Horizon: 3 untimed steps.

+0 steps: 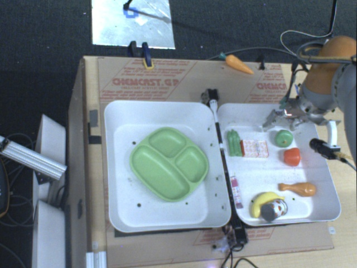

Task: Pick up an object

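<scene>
Apple (284,138): right bin (329,205), two o'clock corner, just below gripper (283,118). Fingers splayed open, gripping nothing. Likely a light, stiff, smooth toy; round, may slip. Grip across its widest middle.

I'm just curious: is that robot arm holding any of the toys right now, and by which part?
Nothing is held. The gripper hovers just above the green apple, with nothing between its fingers.

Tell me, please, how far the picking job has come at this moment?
Done: the arm has reached the right bin; the gripper is just above the green ball. In hand: nothing shows between its fingers. Left: grasping and lifting; the ball, the red tomato and the banana lie in the bin.
</scene>
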Tool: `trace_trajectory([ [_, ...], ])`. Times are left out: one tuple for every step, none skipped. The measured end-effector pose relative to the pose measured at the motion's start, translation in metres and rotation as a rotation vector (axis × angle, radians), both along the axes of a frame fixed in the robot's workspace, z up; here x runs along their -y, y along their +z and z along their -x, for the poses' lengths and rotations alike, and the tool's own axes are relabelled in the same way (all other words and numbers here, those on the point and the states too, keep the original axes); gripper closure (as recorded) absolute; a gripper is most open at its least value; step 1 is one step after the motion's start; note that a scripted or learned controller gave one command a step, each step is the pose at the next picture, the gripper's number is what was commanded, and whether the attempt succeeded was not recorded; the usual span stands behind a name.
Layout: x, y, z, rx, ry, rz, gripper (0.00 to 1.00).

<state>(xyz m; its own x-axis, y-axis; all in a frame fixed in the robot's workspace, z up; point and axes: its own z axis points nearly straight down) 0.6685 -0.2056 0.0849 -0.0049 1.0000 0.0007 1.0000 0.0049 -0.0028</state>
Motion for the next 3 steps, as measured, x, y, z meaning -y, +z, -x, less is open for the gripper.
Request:
trace_trajectory([
  [0.0,0.0,0.0,0.0,0.0,0.0,0.0],
  [0.0005,0.0002,0.0044,0.005,-0.002,0.003,0.0],
  [0.0004,0.0001,0.0001,-0.001,-0.001,0.0,0.0],
])
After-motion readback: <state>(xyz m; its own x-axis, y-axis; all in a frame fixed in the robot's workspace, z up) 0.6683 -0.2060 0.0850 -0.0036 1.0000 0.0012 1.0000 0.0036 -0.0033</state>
